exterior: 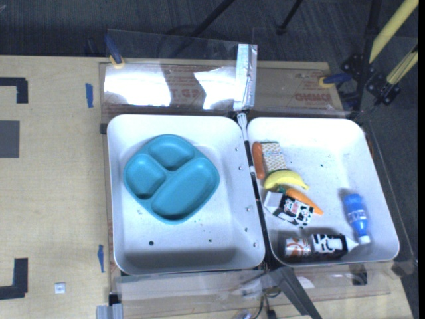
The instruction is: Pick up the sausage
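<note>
sausage [257, 159] sits in the right bin [345, 138], hard against its left wall, a slim orange-red stick running up and down the view. it's touching or just beside a speckled packet [273, 157] on its right, and its lower end tucks in by the banana [287, 179]. below that there's a black and white carton [292, 209] with something orange poking out from under it, maybe a carrot, can't say for sure. a dark bottle [317, 245] lies along the near wall and a blue bottle [356, 216] sits well apart on the right side.

left bin [126, 244] just has the blue divided plate [172, 176] in it.

step-wise i'd say this is the very start: nothing is lifted, the sausage lies untouched, and the approach isn't underway yet. as for the fingers, i can't tell, spread or pressed together, no way to judge from this.

next move looks fiddly to me. the sausage is wedged between wall and packet, so the fingers probably need to come straight down, across its narrow width, at the upper end where the banana isn't crowding it. the wall side leaves little room for a finger.

hard to make out: how much of the sausage's lower end is covered by the banana, and whether it rests on the packet's edge.
</note>
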### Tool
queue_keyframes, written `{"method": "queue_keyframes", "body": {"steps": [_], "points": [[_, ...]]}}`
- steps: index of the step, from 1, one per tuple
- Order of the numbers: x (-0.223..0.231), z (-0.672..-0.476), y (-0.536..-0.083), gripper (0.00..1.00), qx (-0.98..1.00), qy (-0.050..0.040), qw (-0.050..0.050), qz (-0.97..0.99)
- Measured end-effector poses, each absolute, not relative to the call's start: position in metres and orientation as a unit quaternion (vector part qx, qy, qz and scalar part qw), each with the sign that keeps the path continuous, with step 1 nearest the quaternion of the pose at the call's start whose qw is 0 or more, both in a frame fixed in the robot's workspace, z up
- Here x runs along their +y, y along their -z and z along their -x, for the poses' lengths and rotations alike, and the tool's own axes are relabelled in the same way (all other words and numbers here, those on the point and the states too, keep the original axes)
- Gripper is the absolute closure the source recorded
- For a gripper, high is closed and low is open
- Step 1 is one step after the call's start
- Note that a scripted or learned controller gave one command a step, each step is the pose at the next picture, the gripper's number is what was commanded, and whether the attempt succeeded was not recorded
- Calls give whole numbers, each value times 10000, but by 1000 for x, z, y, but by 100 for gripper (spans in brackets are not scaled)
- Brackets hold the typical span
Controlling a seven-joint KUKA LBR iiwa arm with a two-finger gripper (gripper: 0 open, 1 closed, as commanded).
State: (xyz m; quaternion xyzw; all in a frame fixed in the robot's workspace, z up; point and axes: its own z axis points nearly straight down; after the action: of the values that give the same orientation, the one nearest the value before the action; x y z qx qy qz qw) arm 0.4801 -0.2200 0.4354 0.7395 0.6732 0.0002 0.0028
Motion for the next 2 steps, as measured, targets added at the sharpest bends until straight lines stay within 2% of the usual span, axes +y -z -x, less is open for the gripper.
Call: {"method": "queue_keyframes", "body": {"steps": [2], "points": [[-220, -483, -457, 100, 6744, -3, 84, -7383]]}}
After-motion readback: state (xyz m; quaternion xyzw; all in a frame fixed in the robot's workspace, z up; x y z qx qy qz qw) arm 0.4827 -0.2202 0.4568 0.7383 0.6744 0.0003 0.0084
